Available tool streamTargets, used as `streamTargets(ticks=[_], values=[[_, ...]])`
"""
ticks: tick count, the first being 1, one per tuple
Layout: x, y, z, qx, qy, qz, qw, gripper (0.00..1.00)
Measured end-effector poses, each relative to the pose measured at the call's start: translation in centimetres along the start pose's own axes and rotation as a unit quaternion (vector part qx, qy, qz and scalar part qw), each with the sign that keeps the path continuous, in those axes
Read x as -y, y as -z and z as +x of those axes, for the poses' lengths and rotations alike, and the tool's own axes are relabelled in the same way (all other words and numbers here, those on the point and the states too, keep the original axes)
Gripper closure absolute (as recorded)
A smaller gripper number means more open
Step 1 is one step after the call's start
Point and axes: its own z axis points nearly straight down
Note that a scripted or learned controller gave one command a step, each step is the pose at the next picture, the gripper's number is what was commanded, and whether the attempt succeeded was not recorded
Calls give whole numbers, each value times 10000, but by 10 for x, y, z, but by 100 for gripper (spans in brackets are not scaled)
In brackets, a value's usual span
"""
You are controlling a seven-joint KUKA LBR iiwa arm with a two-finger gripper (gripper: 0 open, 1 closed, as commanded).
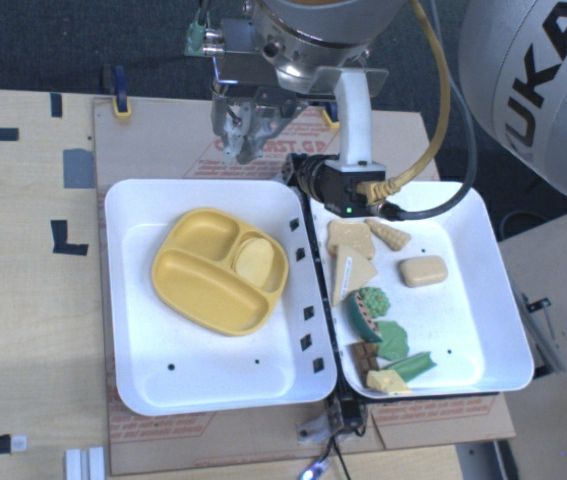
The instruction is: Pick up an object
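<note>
My gripper (243,136) hangs high over the far edge of the left bin (128,268), above the cardboard behind it, with nothing seen in it. A yellow divided plate (221,273) lies in the left bin. The right bin (483,298) holds toy food: tan wedge pieces (351,246), a small cone (393,236), a beige block (423,271), a green leafy piece (374,300), a watermelon slice (360,315), a green lump (393,340), a green pod (415,365), a brown piece (366,354) and a yellow bit (385,380).
The bins meet along a black-clipped seam (313,298). The arm's grey body (523,58) looms over the upper right. Wooden bench (23,268) with black marks lies to the left; an orange clamp (121,103) sits at the cardboard's far left corner.
</note>
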Motion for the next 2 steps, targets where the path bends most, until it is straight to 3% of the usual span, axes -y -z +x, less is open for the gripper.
streamTargets(ticks=[2], values=[[-5, 15, 2, 34, 5, 33, 10000, 100]])
